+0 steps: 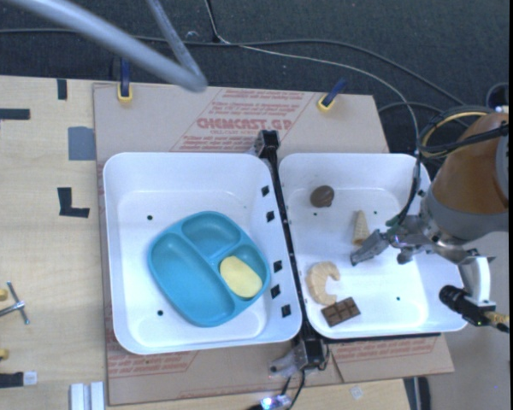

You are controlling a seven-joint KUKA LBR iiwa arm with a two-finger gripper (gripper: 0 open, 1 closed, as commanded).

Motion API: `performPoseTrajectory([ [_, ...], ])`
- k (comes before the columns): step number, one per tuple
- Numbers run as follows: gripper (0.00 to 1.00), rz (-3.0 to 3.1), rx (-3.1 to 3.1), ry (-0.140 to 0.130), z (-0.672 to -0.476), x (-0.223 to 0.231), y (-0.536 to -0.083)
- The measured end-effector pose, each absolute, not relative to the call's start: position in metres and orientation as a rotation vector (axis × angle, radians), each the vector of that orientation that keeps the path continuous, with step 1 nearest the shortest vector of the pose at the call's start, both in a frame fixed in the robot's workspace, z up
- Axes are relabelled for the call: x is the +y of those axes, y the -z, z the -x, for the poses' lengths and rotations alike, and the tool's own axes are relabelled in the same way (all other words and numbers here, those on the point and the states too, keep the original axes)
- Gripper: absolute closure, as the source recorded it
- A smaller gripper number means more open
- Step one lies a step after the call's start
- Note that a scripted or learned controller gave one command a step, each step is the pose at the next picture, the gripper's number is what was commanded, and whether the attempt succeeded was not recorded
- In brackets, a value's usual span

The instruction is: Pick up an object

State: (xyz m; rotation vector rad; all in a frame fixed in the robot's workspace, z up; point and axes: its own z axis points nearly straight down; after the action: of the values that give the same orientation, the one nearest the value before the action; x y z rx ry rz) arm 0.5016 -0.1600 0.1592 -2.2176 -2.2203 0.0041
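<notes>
The surface (34, 169) carries two white bins, and the arm (470, 186) leans in over the right bin (385, 314), set low for a pick. Well to the gripper's left, in the left bin (120, 254), a blue divided tray (184, 267) holds a yellow lump (240, 276) in one compartment. The gripper (381, 244) hangs in the right bin, spread and grasping nothing. A pale croissant-shaped piece (323, 282) lies near, below-left of it; a brown chocolate bar (340, 312) lies beyond that. A cream cone (361, 225) sits just beside the fingertips, probably the intended object. A dark round ball (322, 196) rests farther up-left.
</notes>
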Motion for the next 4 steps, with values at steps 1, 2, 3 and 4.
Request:
performPoseTrajectory([
  [1, 0.0, 2.218, -2.219, -0.004, -0.499, -0.157, -0.096],
  [2, 0.0, 2.221, -2.222, -0.002, -0.499, -0.157, -0.085],
  [3, 1.0, 2.224, -2.226, 0.0, -0.5, -0.158, -0.096],
  [4, 1.0, 2.221, -2.226, 0.002, -0.51, -0.156, -0.153],
])
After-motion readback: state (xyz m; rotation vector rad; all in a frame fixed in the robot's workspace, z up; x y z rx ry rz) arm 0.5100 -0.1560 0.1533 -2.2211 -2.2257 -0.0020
